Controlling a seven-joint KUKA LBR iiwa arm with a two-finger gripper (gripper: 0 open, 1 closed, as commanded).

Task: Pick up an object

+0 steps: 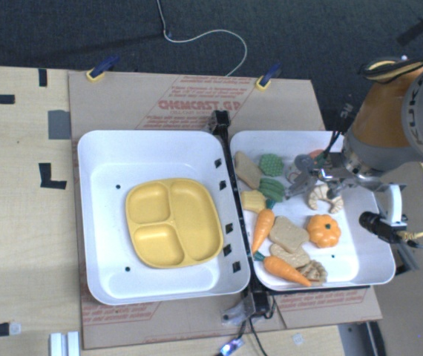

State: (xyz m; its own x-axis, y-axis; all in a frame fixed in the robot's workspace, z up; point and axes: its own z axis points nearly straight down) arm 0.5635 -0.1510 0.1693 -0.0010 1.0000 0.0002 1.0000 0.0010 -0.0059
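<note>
The right bin (371, 262) holds several toy foods. Among them are a green piece (271, 163), a beige bread piece (247, 170), two carrots (262, 231) (286, 270), a bread slice (287, 233), an orange pumpkin (323, 231) and a pale knobbly piece (324, 197). My gripper (301, 178) hangs low over the upper middle of this bin. It sits just right of the green piece and left of the pale knobbly piece. I see nothing clearly held in it.
A yellow divided plate (173, 222) lies in the left bin (100, 162). A black divider (230, 191) runs between the two bins. The arm's grey and orange wrist (389, 124) looms over the right bin's far right corner. A black fitting (378, 225) sticks out near the right rim.
</note>
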